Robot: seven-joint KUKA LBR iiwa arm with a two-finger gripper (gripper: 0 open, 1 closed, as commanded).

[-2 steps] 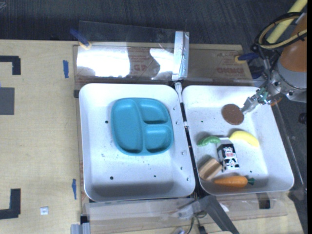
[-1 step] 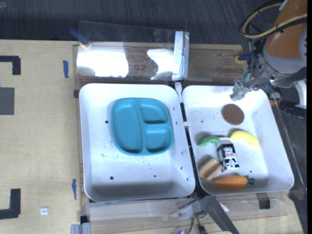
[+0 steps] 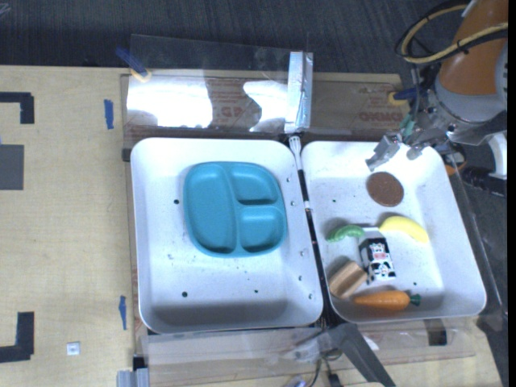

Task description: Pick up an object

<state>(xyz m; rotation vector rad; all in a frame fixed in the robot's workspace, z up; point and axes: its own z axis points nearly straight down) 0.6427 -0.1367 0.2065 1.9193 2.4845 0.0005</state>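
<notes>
Flat round brown disc (image 3: 385, 189), matte and cookie-like, lying in the right shallow white bin (image 3: 459, 240) near its far edge. Just above it, hand (image 3: 395, 153) hovering, fingers spread, gripping nothing. Nearer: yellow banana (image 3: 405, 229), green piece (image 3: 346, 233), small black-and-white carton (image 3: 376, 259), orange carrot (image 3: 381, 300). Left shallow white bin (image 3: 157, 240): blue divided plastic tray (image 3: 235, 208).

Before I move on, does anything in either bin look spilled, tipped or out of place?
Nothing stands out. The blue divided tray lies flat in the left bin. In the right bin, the brown disc, banana, green piece, small carton, bread piece and carrot lie loosely clustered. The end effector sits above the disc.
</notes>
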